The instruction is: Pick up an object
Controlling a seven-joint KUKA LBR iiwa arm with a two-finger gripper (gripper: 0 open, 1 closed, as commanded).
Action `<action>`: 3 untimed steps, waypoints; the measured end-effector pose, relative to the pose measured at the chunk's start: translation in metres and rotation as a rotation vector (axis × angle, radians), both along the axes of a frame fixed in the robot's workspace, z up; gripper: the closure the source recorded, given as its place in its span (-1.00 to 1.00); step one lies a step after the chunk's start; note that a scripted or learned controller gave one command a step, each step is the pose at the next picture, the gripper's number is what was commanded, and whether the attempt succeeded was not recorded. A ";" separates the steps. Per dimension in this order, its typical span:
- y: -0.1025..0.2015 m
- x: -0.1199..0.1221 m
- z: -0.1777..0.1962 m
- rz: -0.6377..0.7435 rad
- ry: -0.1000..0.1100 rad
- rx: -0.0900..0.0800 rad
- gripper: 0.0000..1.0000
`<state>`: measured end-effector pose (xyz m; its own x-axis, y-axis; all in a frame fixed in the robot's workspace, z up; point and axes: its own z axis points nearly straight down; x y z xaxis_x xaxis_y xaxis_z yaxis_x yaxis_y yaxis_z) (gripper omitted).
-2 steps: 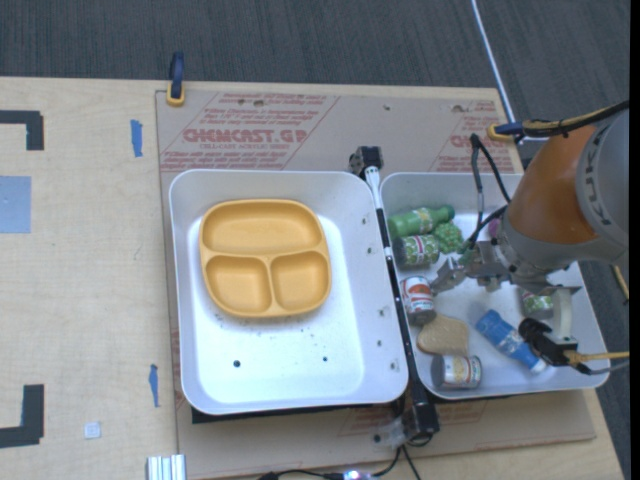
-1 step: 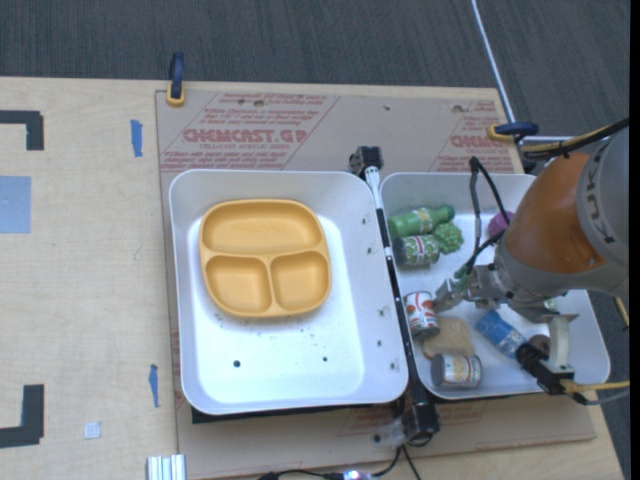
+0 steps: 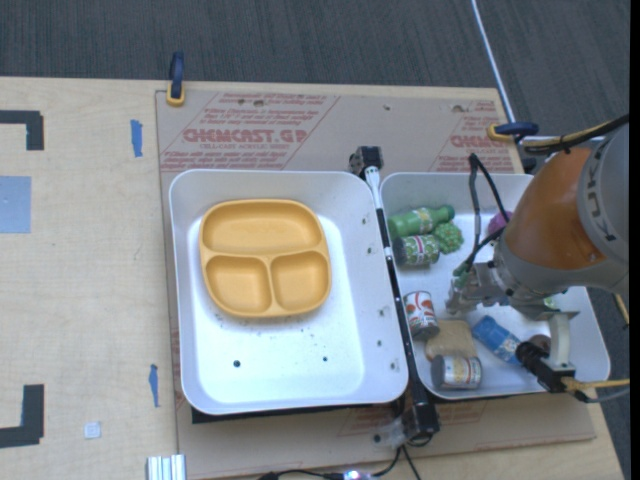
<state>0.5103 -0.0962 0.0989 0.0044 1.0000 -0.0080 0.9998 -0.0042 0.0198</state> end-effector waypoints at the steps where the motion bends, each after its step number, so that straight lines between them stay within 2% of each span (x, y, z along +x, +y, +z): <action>1: -0.005 0.000 0.001 -0.004 -0.003 -0.008 -1.00; 2: -0.002 0.002 0.011 -0.002 -0.005 -0.004 1.00; 3: 0.064 0.075 0.087 0.006 0.017 0.009 1.00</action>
